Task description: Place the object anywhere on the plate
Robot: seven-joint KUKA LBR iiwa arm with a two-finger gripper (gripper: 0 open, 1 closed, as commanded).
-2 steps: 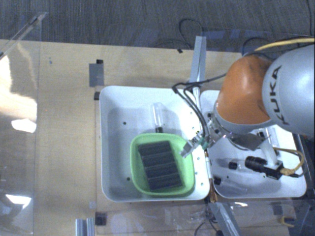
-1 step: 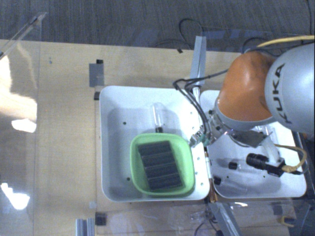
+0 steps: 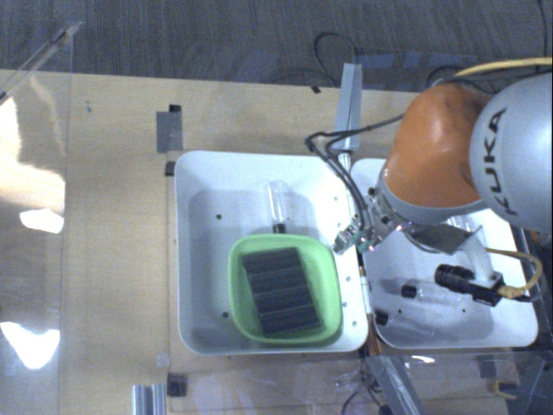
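Nearest me, the plate (image 3: 282, 292) at 6 o'clock in the left bin (image 3: 194, 232) already carries a dark ribbed block (image 3: 280, 292). Clear tube (image 3: 278, 202) lies at its 12 o'clock. End effector hidden under the arm (image 3: 449, 158), grip state: can't tell. Risk: blind descent clips the bin wall, or releases off-plate.

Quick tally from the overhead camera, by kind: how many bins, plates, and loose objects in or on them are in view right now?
White bins: 2, the left bin and the right bin
Green plates: 1, the plate in the left bin
Dark ridged objects: 1, the ridged block lying on the plate
Clear objects: 1, the clear tube-like item in the left bin, beyond the plate
Total: 5
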